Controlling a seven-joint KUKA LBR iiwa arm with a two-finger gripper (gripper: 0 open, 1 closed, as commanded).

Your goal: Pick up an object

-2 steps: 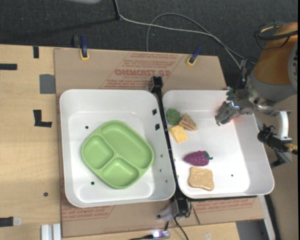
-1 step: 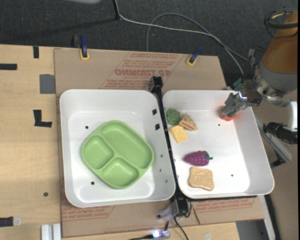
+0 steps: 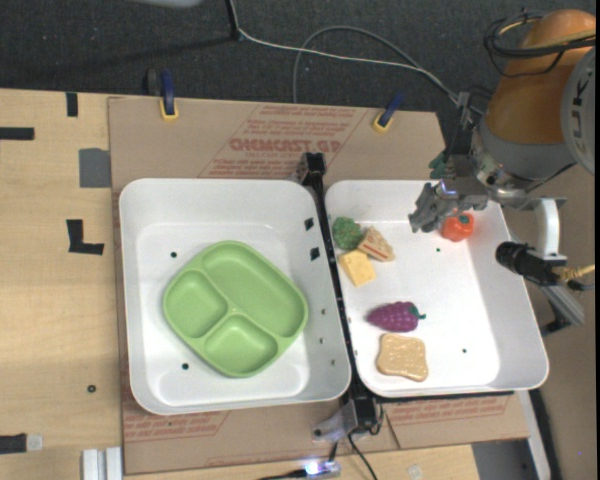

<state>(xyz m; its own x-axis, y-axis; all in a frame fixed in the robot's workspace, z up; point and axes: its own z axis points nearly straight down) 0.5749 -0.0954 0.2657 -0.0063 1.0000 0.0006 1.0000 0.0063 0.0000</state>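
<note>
**benchrat:** Toast slice (image 3: 403,357) sits closest to us, near the front edge of the right bin (image 3: 500,353), with the purple grapes (image 3: 393,316) just behind it. Cheese wedge (image 3: 357,267), sandwich piece (image 3: 377,245) and broccoli (image 3: 346,232) are bunched by that bin's left wall. Green divided plate (image 3: 235,308) has the left bin (image 3: 140,268) to itself. Looks to me like the arm's going for the red tomato thing (image 3: 458,226), up near the right bin's back right corner.

**kuka_fan:** Agreed. The gripper (image 3: 435,208) is right at the tomato's left side, maybe touching it. Honestly can't tell whether the fingers are spread or closed from this angle, and nothing is visibly between them.

**benchrat:** So I'd say the grab isn't done yet. Tips?

**kuka_fan:** Center over the tomato first, since right now it looks offset toward the bin's middle. It's round, so an off-center pinch will probably squirt it toward the right wall. Drop low, close around the widest part, lift straight up.
</note>
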